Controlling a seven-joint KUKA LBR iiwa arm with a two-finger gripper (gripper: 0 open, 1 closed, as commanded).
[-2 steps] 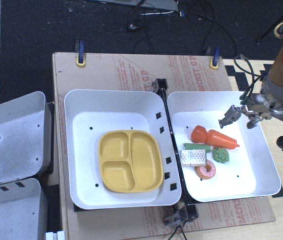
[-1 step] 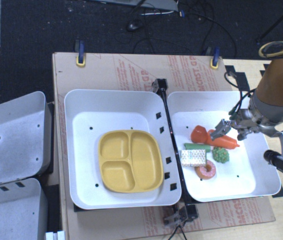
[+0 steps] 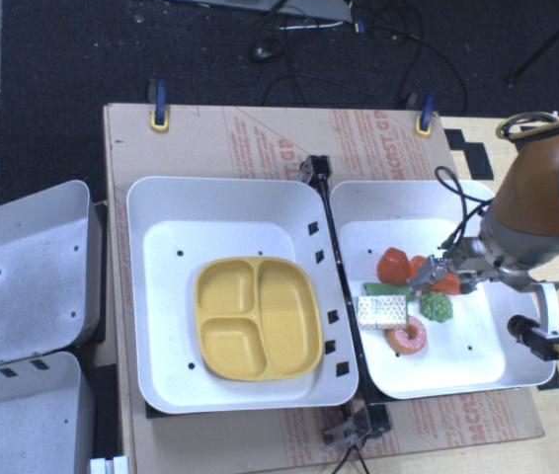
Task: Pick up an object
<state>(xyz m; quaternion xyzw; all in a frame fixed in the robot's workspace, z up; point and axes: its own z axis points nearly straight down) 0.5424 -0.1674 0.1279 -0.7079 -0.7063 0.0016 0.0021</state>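
I count two white bins [image 3: 151, 265] and one yellow divided plate [image 3: 258, 318]. Clustered by the gripper [image 3: 428, 276] I see five small items: red tomato [image 3: 392, 264], orange-red piece [image 3: 447, 284], green broccoli [image 3: 437, 307], white block [image 3: 382, 311], pink donut [image 3: 406, 337].

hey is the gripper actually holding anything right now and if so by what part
It cannot be told. The gripper sits low in the right bin among the red pieces and the green piece, but no object shows between its fingers.

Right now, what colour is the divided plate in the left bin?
Yellow; the divided plate shows plainly in the camera view.
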